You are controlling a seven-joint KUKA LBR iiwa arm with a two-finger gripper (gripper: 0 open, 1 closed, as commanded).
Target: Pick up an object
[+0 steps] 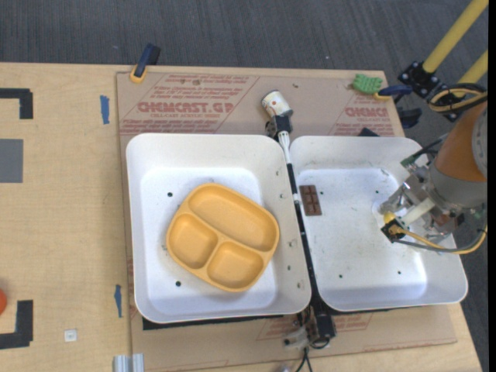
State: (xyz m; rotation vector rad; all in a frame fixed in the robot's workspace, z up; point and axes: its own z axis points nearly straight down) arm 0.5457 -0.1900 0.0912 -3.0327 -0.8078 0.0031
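While gripper (401,214) hangs near right bin (349,242) right wall | open or closed: cannot tell | brown block (310,200) by left wall

Yellow divided plate (222,237); white bins (147,208); small brown block (311,200); green clamp (368,84)

The tray (223,237) looks like smooth, faintly shiny plastic, the bins (155,169) glossy white plastic, and the sheet (194,103) beneath matt brown cardboard.

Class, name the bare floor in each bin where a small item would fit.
Right bin: wide middle between the brown block and the gripper. Left bin: a strip behind the yellow plate; elsewhere the plate crowds it.
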